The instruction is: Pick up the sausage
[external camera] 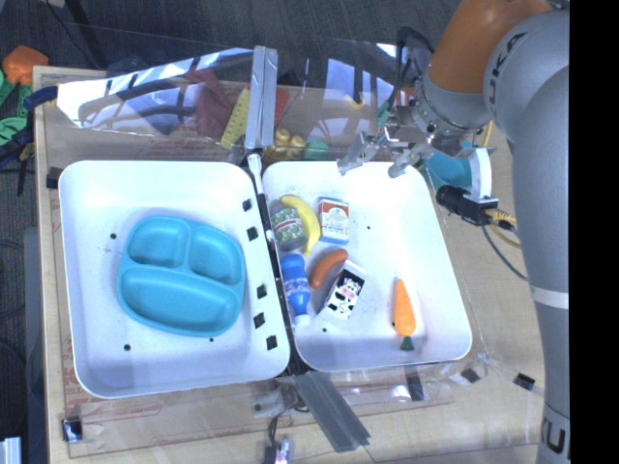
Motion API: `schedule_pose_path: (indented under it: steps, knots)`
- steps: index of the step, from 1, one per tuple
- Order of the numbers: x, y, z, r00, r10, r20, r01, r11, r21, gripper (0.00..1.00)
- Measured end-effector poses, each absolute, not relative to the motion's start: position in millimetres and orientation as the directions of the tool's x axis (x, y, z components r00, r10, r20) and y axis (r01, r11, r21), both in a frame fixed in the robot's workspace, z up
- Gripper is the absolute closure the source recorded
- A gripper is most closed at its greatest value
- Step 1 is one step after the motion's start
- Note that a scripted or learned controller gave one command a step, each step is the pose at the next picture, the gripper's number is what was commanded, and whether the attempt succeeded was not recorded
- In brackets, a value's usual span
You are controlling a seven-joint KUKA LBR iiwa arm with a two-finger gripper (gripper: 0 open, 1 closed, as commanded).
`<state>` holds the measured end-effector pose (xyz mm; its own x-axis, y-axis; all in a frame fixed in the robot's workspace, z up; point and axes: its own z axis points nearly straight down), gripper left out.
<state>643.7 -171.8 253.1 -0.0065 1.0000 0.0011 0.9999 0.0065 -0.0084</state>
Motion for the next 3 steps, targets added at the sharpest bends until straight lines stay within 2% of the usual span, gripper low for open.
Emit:
schedule_pose_path:
  steps: [1, 2, 3]
  knots:
    - [655.6, -123, 104, -0.03, 1.0, 0.001, 1.0, 0.03, -0.008, 0.0]
    - [584.0, -171, 98, 0.177, 0.984, 0.0, 0.984, -0.177, 0.011, 0.0]
    - [558.2, -172, 99, -0.112, 0.994, -0.007, 0.994, 0.112, 0.017, 0.0]
